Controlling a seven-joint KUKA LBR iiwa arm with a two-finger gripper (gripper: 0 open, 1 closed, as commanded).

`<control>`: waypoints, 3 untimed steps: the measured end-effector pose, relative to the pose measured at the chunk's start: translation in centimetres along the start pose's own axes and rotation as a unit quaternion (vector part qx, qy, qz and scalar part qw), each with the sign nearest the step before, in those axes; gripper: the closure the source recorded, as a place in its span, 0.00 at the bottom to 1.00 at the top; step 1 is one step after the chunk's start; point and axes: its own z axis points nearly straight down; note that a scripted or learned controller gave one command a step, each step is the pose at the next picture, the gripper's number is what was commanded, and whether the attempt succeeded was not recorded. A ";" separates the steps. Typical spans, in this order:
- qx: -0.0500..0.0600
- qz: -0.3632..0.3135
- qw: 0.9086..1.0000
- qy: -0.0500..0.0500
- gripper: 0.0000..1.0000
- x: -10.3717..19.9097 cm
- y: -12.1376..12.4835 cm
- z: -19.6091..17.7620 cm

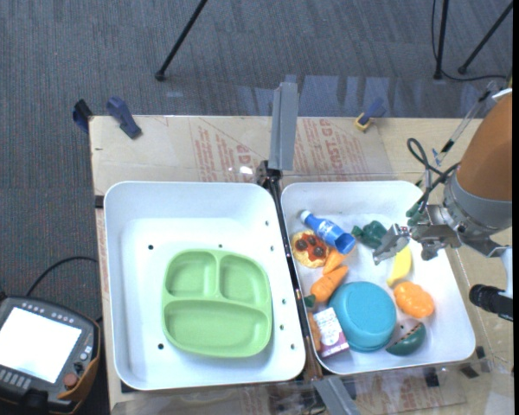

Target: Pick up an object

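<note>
The right bin (463, 318) holds several toys. A blue bottle (326, 229) lies at its back left beside a small pizza piece (311, 249). An orange carrot (329, 282) lies next to a blue bowl (363, 315). A yellow banana (400, 268), an orange fruit (414, 300), a watermelon slice (406, 339), a dark green toy (372, 231) and a small carton (329, 331) lie there too. My gripper (406, 245) hangs open over the banana's upper end, just right of the green toy. It holds nothing.
The left bin (121, 232) holds a green divided plate (217, 303). A grey post (284, 132) stands behind the seam between the bins. A tablet (35, 344) lies on the floor at the lower left. Tripod legs stand behind the bench.
</note>
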 end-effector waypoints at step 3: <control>-0.004 0.027 1.000 -0.001 0.00 -4.6 8.6 13.7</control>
